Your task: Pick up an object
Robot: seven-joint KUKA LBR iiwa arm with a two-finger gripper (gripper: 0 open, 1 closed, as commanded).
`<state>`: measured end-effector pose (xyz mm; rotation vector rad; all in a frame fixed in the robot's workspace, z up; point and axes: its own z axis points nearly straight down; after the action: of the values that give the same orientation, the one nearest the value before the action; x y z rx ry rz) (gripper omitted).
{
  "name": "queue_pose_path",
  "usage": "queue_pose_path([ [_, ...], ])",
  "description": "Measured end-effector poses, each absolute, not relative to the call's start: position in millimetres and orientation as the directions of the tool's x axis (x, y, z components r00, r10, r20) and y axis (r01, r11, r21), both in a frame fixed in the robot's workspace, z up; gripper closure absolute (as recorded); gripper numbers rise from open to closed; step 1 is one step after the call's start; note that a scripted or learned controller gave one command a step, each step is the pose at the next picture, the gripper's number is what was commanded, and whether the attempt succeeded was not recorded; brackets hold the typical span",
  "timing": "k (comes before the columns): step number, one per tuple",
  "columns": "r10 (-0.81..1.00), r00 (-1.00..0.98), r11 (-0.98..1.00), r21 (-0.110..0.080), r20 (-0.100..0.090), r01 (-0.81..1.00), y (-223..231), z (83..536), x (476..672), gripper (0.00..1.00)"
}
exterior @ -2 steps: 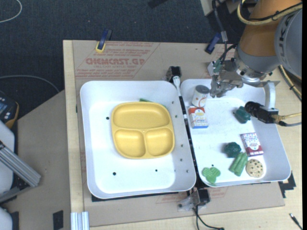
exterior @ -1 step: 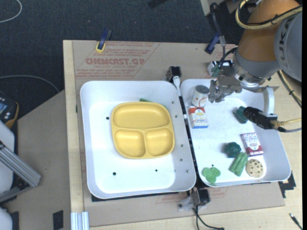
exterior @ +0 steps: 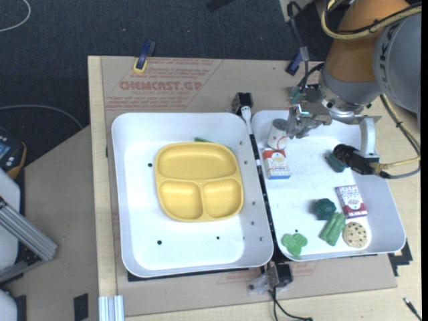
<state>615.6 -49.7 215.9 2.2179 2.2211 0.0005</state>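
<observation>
Overhead, the gripper (exterior: 286,131) is hanging at the far left corner of the right bin (exterior: 388,199), just above a small milk carton (exterior: 276,158) lying by the divider; I cannot tell its state. A yellow divided tray (exterior: 198,180) is sitting in the left bin (exterior: 134,199).

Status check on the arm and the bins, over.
Gripper low over right bin, at its far-left corner. Milk carton just beneath, not gripped. Yellow tray in left bin.
</observation>
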Motion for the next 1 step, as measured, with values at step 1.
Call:
queue_pose_path([
  [1,1.000,-0.001,0.001,0.004,-0.001,1.000,-45.9,230.5,616.6,1.00],
])
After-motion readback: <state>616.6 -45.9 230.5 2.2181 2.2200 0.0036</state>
